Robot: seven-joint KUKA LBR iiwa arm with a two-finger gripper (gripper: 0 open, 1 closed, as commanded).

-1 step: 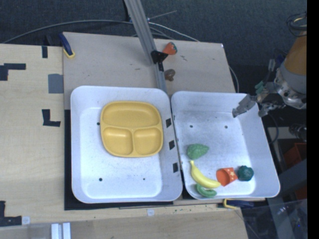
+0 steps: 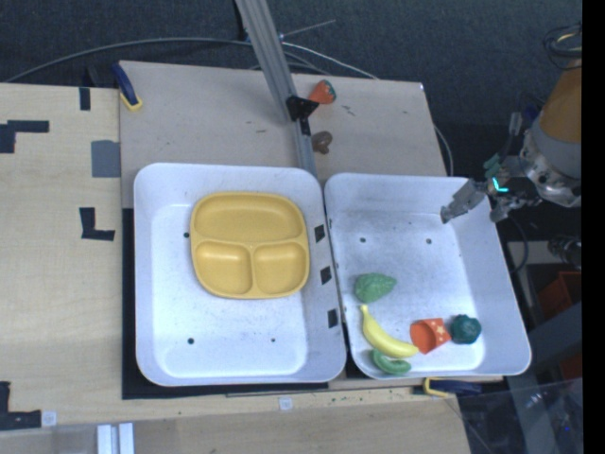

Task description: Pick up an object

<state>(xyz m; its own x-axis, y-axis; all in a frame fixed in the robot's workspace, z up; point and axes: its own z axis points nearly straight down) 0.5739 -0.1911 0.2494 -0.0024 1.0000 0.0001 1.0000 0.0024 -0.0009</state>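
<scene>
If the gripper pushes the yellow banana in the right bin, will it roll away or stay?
The banana is curved and lies flat, so it would probably pivot or slide, not roll. It looks like a smooth toy, so likely light and somewhat slippery. Its lower end touches a green object, which may shift with it.

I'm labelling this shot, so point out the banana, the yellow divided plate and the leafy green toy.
banana (image 2: 382, 336), camera view, middle of its curve
yellow divided plate (image 2: 250, 218), camera view, top compartment
leafy green toy (image 2: 374, 287), camera view, centre
</scene>
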